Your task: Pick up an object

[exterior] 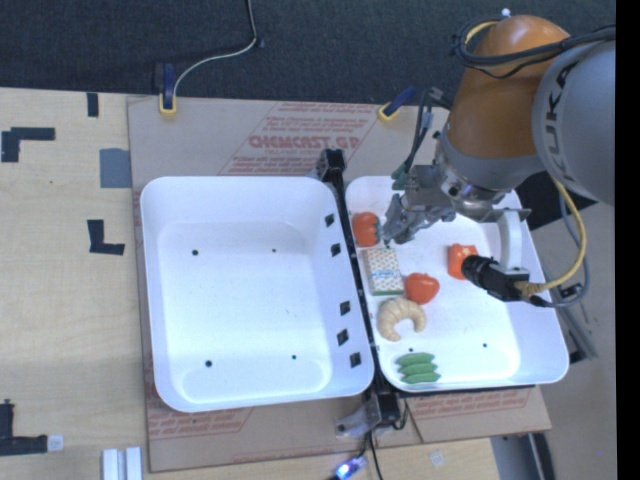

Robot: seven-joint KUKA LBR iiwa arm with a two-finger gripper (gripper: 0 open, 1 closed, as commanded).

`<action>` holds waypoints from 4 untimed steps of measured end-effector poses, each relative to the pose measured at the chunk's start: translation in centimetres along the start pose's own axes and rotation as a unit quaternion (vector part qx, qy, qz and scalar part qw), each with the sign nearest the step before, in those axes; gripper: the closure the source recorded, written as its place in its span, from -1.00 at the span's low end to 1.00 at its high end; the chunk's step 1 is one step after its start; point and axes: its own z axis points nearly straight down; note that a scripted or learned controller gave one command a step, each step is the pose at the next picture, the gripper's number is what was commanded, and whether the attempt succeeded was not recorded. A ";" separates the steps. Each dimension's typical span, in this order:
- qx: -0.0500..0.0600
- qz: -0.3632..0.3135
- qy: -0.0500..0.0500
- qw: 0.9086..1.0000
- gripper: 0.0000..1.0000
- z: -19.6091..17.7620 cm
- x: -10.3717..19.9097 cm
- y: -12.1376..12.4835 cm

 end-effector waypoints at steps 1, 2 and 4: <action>-0.006 0.001 0.000 1.000 1.00 -5.3 5.4 -0.7; 0.001 0.005 -0.001 1.000 1.00 1.8 6.1 -6.2; -0.006 0.001 0.000 1.000 1.00 -17.1 14.3 -7.4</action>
